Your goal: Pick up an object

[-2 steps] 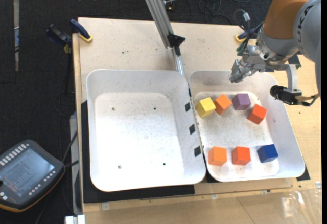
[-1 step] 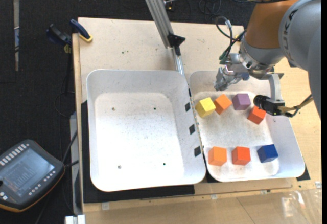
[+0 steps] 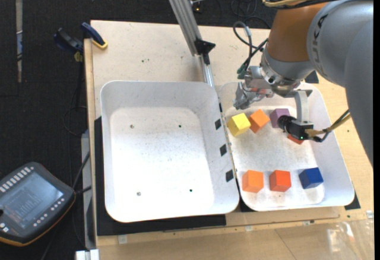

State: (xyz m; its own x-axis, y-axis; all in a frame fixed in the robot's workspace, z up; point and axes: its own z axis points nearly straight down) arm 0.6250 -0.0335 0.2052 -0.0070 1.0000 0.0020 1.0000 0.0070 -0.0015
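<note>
From the overhead camera we see the right bin point(image 3: 332, 152) holding a scatter of small blocks, while the left bin point(image 3: 119, 134) sits just beside it on the pale counter point(image 3: 148, 45). The arm point(image 3: 320, 27) comes in from the right, and its gripper point(image 3: 248, 97) hangs over the far end of the right bin.

Nearest the gripper lies a yellow block point(image 3: 239, 123), a small cube with a bright top face, turned so that one corner points toward the near edge of the bin. It has no clear long axis, being about as wide as it is deep. Touching it on the right is an orange block point(image 3: 259, 120), turned at a similar angle, and beyond that a purple block point(image 3: 279, 116). A red block point(image 3: 295, 138) is mostly hidden behind a black fitting on the arm.

Along the near side of the bin we count a row of three, set apart from one another: an orange cube point(image 3: 253, 181), a red-orange cube point(image 3: 280, 180) and a blue cube point(image 3: 310, 177), each sitting flat.

The fingers appear to sit just above the yellow block, but the wrist hides them, so we cannot tell whether they are spread or pressed together.

A grey handheld pendant point(image 3: 29, 202) lies off the counter at the lower left.
</note>
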